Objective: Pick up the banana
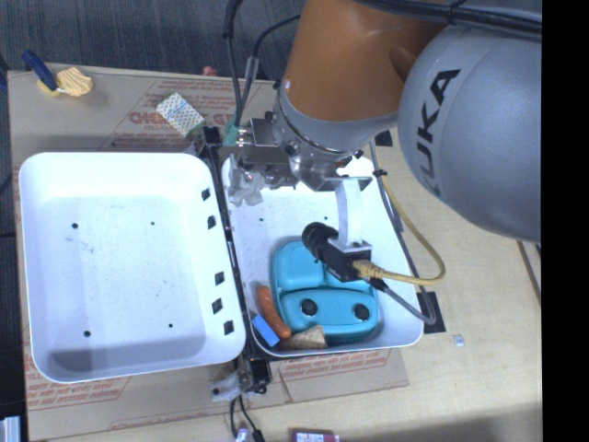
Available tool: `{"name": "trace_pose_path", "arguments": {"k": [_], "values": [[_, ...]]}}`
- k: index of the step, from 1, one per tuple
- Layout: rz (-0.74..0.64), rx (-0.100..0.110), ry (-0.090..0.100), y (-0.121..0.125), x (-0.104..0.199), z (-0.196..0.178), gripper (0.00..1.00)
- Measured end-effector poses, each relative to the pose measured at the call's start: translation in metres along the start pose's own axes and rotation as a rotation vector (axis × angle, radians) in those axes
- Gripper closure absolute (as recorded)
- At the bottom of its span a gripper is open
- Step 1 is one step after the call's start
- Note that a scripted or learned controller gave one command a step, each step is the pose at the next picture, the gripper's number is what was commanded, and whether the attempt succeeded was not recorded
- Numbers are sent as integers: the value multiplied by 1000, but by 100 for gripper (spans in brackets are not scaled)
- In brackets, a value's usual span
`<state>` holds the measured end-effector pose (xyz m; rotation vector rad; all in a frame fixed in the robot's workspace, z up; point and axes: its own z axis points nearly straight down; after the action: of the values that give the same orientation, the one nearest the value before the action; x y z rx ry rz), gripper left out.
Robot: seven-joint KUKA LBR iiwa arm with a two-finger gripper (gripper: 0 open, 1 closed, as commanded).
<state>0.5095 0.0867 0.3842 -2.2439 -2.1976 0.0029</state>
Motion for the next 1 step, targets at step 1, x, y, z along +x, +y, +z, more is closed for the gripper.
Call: {"name": "trace_pose_path", "arguments": {"k": [1], "values": [[-62,6,-2,18,69,163,100]]}}
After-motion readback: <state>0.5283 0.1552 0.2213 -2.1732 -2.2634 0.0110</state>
